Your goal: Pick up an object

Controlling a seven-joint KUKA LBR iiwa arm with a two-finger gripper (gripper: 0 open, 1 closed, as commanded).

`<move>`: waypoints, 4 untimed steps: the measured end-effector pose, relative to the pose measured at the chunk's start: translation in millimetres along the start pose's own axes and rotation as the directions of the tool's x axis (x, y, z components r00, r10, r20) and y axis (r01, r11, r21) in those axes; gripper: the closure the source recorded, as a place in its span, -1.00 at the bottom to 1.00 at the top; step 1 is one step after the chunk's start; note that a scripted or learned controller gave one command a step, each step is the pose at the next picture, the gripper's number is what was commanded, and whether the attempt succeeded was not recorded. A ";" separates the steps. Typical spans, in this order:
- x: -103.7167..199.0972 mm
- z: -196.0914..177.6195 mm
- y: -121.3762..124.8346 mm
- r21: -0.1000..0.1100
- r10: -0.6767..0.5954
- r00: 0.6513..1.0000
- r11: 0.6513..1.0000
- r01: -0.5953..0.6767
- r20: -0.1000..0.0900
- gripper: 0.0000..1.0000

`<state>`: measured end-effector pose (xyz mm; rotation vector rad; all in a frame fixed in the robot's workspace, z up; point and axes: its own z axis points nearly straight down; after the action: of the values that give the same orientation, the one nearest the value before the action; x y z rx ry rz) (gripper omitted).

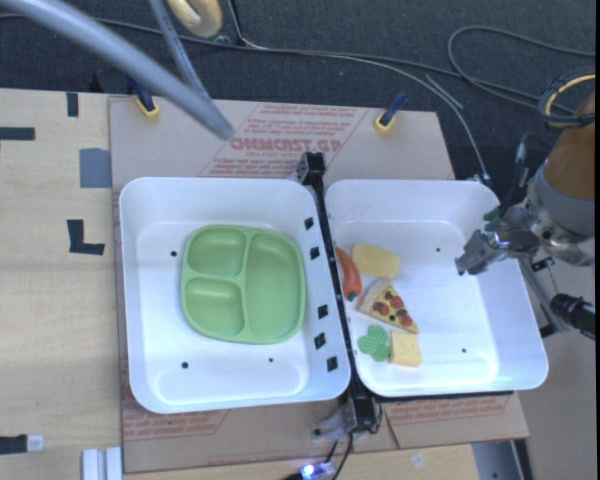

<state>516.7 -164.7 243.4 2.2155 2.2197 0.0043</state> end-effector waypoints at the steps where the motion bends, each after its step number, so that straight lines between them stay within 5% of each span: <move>1: 0.1 -46.2 1.3 0.002 0.000 1.000 1.000 0.000 -0.001 1.00; 4: 142.5 -11.2 49.7 0.009 -0.004 1.000 1.000 0.004 -0.002 1.00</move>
<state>566.1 -22.1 254.6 2.2168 2.2299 -0.0032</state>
